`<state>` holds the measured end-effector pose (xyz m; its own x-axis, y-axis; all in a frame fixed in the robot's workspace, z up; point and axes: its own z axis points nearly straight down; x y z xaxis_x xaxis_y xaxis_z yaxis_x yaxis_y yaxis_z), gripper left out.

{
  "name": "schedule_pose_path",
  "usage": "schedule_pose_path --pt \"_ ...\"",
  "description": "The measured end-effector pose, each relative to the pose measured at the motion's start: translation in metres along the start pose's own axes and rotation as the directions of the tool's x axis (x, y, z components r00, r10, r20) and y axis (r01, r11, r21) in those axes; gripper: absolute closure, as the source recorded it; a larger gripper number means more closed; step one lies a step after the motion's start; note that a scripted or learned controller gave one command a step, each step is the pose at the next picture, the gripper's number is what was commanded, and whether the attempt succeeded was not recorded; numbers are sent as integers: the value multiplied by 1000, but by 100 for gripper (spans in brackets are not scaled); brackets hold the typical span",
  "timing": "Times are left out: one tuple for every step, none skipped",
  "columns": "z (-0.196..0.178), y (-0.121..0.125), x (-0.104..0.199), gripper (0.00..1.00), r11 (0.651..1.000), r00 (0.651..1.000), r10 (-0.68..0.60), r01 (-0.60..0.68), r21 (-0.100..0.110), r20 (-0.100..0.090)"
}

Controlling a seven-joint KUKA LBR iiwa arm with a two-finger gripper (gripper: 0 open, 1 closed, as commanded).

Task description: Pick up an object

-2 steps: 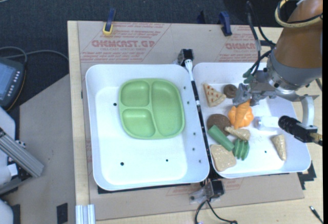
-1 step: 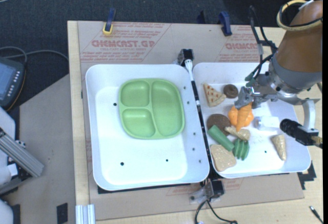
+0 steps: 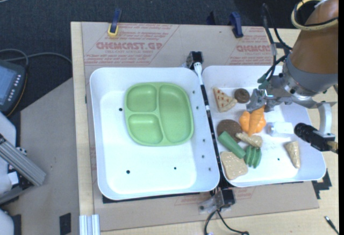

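Observation:
My gripper point(image 3: 260, 101) hangs over the middle of the right bin point(image 3: 312, 172), at the end of the grey arm with the orange band. Directly below and in front of it lies an orange toy fruit point(image 3: 252, 122); the gripper's tip overlaps its top edge. Left of the gripper lie a toy pizza slice point(image 3: 222, 99) and a small brown disc point(image 3: 242, 95). Nearer the front are a dark brown patty point(image 3: 228, 126), a green pod point(image 3: 232, 145), a tan stick point(image 3: 249, 140), a second green piece point(image 3: 253, 157) and a bread slice point(image 3: 234, 164).
A green divided plate point(image 3: 159, 113) lies in the left bin point(image 3: 107, 137). In the right bin there are also a beige cone point(image 3: 293, 153) and a small white piece point(image 3: 280, 129). A black part of the arm point(image 3: 312, 137) reaches over the bin's right side.

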<state>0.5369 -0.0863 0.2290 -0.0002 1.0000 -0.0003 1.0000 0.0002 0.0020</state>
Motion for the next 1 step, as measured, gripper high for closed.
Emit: schedule_pose_path --pt "-1 -7 3 100 1000 1000 0 0 4 -2"
